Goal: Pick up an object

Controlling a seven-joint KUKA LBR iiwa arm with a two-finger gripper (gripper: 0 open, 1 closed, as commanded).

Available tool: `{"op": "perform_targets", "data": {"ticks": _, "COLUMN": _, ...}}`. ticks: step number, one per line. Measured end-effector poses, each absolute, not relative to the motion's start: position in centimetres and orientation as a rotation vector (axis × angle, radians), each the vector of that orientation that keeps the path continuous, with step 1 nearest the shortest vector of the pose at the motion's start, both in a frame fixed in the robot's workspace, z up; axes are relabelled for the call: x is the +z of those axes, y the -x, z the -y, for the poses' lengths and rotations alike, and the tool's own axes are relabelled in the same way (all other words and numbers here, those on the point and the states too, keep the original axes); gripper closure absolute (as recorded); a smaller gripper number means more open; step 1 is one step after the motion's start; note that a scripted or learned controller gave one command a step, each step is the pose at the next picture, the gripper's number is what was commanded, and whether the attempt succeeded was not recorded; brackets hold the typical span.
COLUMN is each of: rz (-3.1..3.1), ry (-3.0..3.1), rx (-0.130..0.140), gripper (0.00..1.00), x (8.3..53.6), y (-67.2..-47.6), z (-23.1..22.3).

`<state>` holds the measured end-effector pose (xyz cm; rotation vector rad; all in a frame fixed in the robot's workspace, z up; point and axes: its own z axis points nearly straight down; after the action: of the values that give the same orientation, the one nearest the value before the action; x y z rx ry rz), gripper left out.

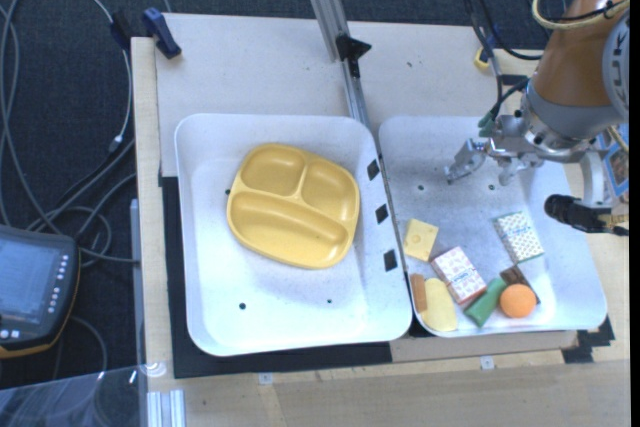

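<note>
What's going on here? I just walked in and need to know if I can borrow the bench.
A grey KUKA arm with an orange band is reaching in over the right white bin, its gripper above the bin's bare upper part and holding nothing. The small items lie along the bin's near edge: a yellow cheese-like wedge, a patterned box, an orange ball. The left white bin holds a yellow divided plastic tray.
</note>
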<state>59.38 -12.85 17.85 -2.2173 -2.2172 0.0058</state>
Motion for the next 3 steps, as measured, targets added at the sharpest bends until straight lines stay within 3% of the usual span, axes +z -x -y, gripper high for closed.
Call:
{"op": "perform_targets", "data": {"ticks": 1, "rz": 2.217, "ry": 2.216, "rx": 0.006, "gripper": 0.0, "x": 13.0, "y": -58.7, "z": 12.0}}
{"op": "perform_targets", "data": {"ticks": 2, "rz": 2.222, "ry": 2.221, "rx": -0.003, "gripper": 1.0, "x": 14.5, "y": -58.9, "z": 12.1}}
{"op": "perform_targets", "data": {"ticks": 3, "rz": 2.226, "ry": 2.226, "rx": -0.006, "gripper": 1.0, "x": 20.3, "y": -58.5, "z": 12.9}}
